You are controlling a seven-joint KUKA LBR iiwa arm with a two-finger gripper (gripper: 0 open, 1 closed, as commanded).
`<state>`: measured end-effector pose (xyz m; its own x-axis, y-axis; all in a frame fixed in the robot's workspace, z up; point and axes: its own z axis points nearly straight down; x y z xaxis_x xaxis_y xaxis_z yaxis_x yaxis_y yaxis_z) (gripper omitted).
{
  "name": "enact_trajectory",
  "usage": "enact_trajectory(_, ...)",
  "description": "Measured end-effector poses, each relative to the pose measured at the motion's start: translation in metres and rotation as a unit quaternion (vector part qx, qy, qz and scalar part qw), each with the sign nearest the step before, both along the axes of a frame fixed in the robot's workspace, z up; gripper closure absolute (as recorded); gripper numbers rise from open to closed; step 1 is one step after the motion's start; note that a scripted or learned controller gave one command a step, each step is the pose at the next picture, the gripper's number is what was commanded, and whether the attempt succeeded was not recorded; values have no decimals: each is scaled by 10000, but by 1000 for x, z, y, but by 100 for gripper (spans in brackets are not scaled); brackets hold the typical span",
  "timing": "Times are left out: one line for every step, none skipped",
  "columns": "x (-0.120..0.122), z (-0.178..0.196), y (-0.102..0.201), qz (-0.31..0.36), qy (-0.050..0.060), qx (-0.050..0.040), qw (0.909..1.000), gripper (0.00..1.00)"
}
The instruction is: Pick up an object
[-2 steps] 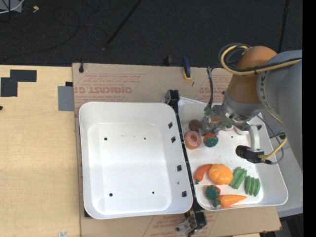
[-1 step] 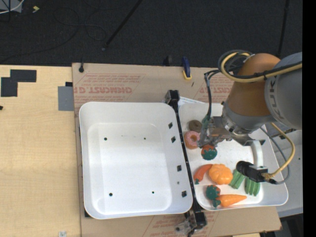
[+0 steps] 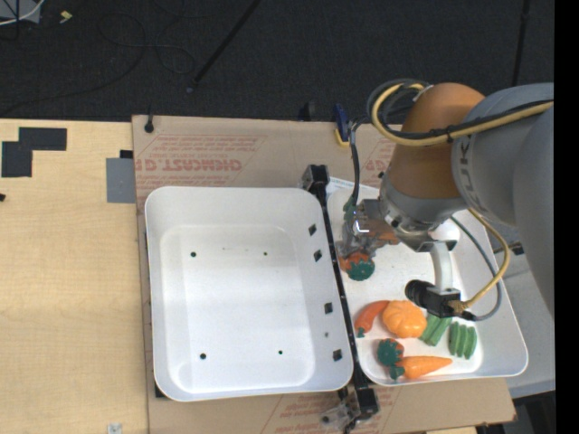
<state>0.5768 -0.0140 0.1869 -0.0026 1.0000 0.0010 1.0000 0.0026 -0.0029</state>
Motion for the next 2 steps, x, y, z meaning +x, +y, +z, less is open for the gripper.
enact_trajectory(20, 19, 32, 1, -9, 0, 10000, 100)
enact_trajectory(21, 57, 17, -13, -13, -6, 10000, 100)
